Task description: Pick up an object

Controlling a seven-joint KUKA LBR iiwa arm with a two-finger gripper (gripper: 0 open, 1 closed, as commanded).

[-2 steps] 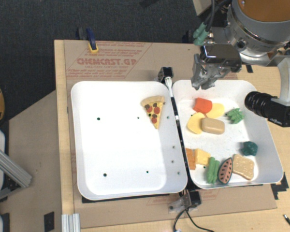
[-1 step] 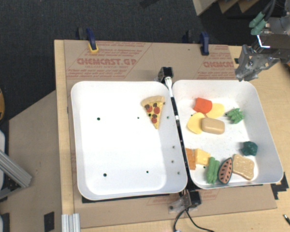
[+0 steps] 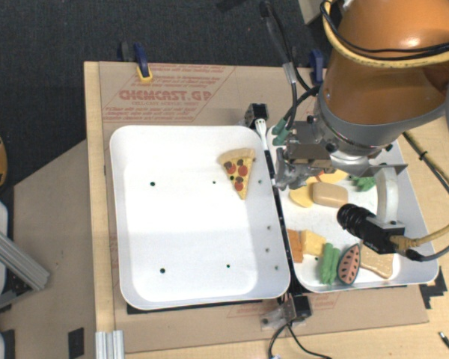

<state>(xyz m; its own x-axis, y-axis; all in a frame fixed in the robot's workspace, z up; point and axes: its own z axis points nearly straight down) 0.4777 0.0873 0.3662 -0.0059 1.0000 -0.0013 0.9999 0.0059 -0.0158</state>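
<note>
The tool [image 3: 299, 169] hangs low over the left edge of the right bin [image 3: 411, 200], beside the wall between the two bins; whether it is open or closed, I cannot tell. Just next to it lie a tan block [image 3: 329, 195] and a yellow piece [image 3: 301, 198], with a green piece [image 3: 330, 263] and a watermelon slice [image 3: 349, 264] nearer the front. The left bin [image 3: 179, 223] on the desk [image 3: 97, 200] carries a pizza slice [image 3: 238, 170] near its right wall.
</note>
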